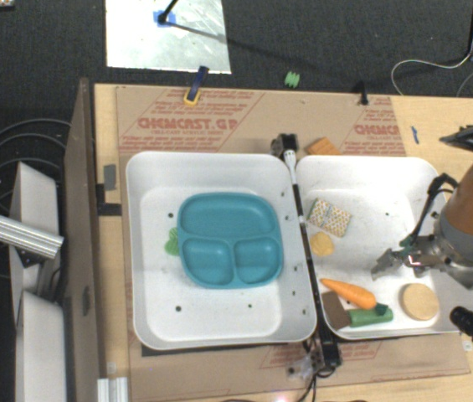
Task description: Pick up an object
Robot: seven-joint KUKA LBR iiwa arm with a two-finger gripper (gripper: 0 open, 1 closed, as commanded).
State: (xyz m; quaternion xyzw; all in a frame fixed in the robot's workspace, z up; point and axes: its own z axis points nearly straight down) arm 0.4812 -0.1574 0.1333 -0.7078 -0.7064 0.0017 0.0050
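Several small things lie in the right bin (362, 170), and the nearest candidate is the tan disc (419, 301), flat on the bin floor near the front right corner, just below and slightly right of the claw (405, 259). The claw hangs over the bin's right half, its dark fingers seeming to point left, and whether they are spread or pressed together I cannot tell; nothing is visibly pinched between them. The disc is round, so no long axis matters there; a short reach toward the front edge would probably put the claw over it. The carrot (349, 292) lies left of the disc, its long axis running left to right with a slight slant, its end beside a green piece (371, 315) and a brown block (334, 310) at the front wall. Farther back sit a patterned square (330, 217) and a small yellow round (321, 244), both near the divider. The carrot cluster is close enough to the disc that a wide approach could nudge it. The left bin (148, 249) holds a blue tray (229, 239) with a green scrap (172, 243) at its left edge, well apart on the desk (219, 115).
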